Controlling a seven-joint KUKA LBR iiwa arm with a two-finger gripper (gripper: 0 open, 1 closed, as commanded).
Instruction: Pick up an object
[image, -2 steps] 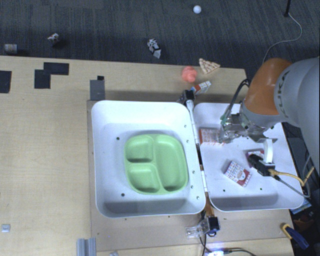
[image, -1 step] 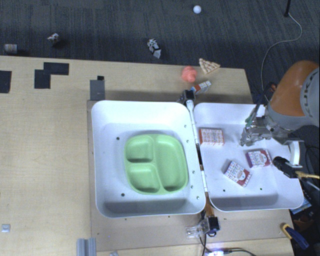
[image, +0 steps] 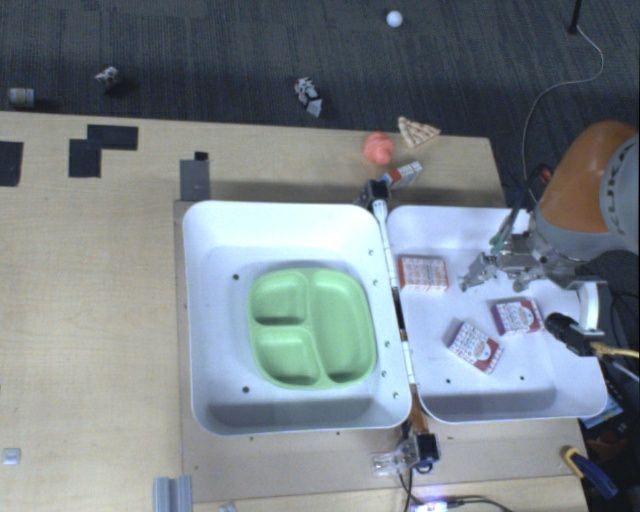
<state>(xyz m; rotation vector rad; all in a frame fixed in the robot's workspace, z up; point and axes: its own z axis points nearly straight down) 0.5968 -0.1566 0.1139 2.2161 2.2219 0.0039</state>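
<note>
The tool (image: 492, 265) hangs over the upper part of the right shallow white bin (image: 440, 395), its thin metal fingers spread apart with nothing between them. Three small flat packets with red-and-white printing lie on that bin's floor: one (image: 422, 272) near the left wall, one (image: 517, 317) just below the tool, one (image: 473, 346) lower, tilted. The left white bin (image: 215, 300) holds one light green divided plastic tray (image: 310, 326) with three compartments. Both bins sit on the pale wooden counter (image: 90, 330).

The pale wooden bench (image: 90, 330) carries two white bins side by side, the left bin (image: 200, 330) mid-frame, the right bin (image: 560, 400) at right, with a pink ball (image: 378, 148) just above them
</note>
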